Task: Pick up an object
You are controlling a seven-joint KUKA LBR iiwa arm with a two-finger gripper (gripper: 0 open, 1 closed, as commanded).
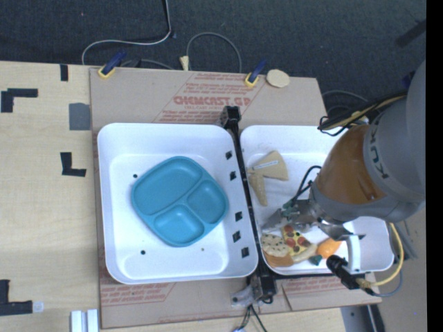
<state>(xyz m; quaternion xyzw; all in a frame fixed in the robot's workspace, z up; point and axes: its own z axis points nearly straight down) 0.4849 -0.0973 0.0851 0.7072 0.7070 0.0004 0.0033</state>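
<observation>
Pincer lowered over toy food in the right bin, grasp not yet confirmed.

On the surface, the left bin (111,185) is seen to carry a blue three-compartment plate (180,200) at its centre. In the right bin (304,135), pale wedge-shaped pieces (268,168) lie at about 11 o'clock, a toy pizza slice (285,245) lies at 7 o'clock, and a small orange piece (329,247) is found just beside it at 5 o'clock. The pincer (294,213) is hung just above the pizza slice, under the orange-banded arm (360,171); whether it is wide or narrow cannot be told. For a sound pick, the pincer is best centred over one piece only, lowered squarely, and closed before any lift is attempted.
</observation>
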